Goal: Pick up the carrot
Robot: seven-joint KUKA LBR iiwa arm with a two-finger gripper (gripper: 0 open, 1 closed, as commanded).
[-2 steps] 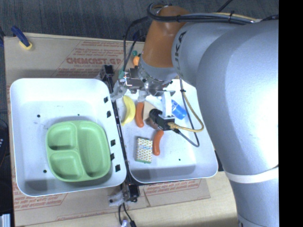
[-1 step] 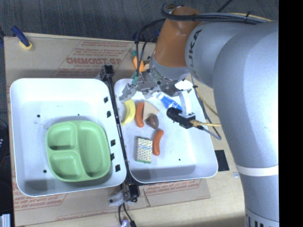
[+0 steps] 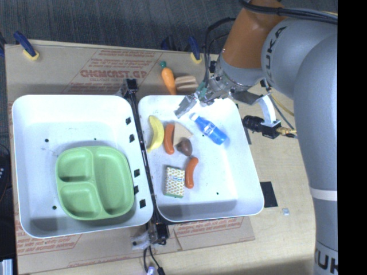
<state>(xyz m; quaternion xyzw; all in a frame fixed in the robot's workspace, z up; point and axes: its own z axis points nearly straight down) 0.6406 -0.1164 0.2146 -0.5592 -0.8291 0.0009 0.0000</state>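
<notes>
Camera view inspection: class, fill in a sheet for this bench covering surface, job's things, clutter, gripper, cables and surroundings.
Surface: cardboard sheet under two white bins, left bin and right bin.
Job's things: carrot outside the bins, beyond the right bin's far rim, beside a tan block.
Clutter: green tray in left bin; banana, two sausages, blue bottle, brown piece, patterned packet in right bin.
Gripper: gripper above right bin's far edge, holding nothing.
Cables: black cables by the arm.
Surroundings: blue clamps on the far edge.
</notes>
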